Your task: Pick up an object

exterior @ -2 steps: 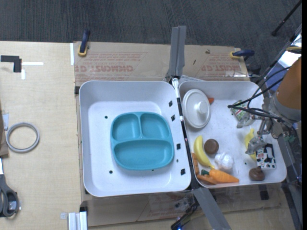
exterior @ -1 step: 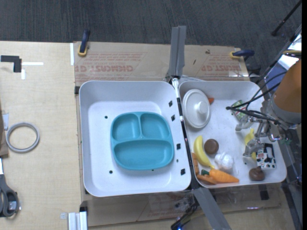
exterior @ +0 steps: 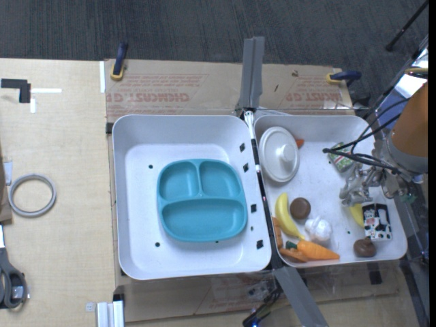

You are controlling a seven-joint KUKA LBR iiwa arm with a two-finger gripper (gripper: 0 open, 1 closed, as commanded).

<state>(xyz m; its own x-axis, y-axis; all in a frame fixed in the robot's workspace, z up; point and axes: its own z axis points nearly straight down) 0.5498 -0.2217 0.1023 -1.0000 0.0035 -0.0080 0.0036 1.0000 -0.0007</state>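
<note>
The gripper (exterior: 355, 191) hangs low near the right edge of the right bin (exterior: 317, 176). I cannot tell if it is open or closed. A small yellow thing (exterior: 356, 214) lies just beside it. A banana (exterior: 286, 215) and a carrot (exterior: 315, 251) lie by the front edge.

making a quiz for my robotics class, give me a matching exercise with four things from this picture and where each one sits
Things
1. blue plate
2. carrot
3. white bowl
4. grey ring

Places
A. on the bench, left of both bins
B. right bin, by its lower edge in the view
C. right bin, upper left corner in the view
D. middle of the left bin

Pairs: 1-D, 2-B, 3-C, 4-A
</note>
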